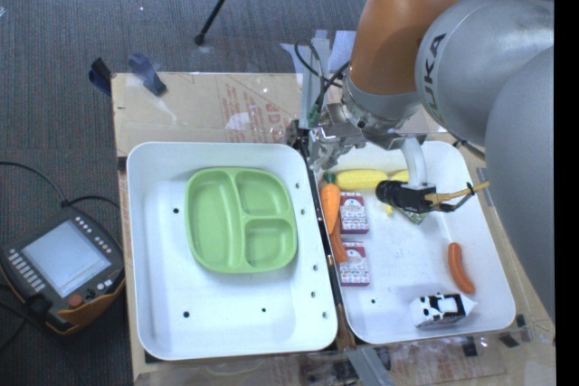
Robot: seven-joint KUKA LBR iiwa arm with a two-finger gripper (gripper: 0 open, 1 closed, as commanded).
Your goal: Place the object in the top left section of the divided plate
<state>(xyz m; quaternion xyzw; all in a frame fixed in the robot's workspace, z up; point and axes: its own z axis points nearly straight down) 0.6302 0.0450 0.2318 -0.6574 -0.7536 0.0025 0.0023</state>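
Observation:
A light green divided plate (241, 220) lies in the left bin (154, 285); it has one long section on its left and two smaller ones on its right, and nothing lies in them. My gripper (318, 156) hangs over the rim between the two bins, just above the top end of an orange carrot (331, 205). The carrot lies along the left wall of the right bin (488, 285). A yellow corn-like piece (360, 179) lies right of the gripper.
In the right bin lie two red cartons (353, 213) (354, 264) beside the carrot, an orange sausage (460, 268) and a black-and-white carton (441, 309). The big grey arm overhangs that bin's far right. A pendant (61, 271) sits on the floor at left.

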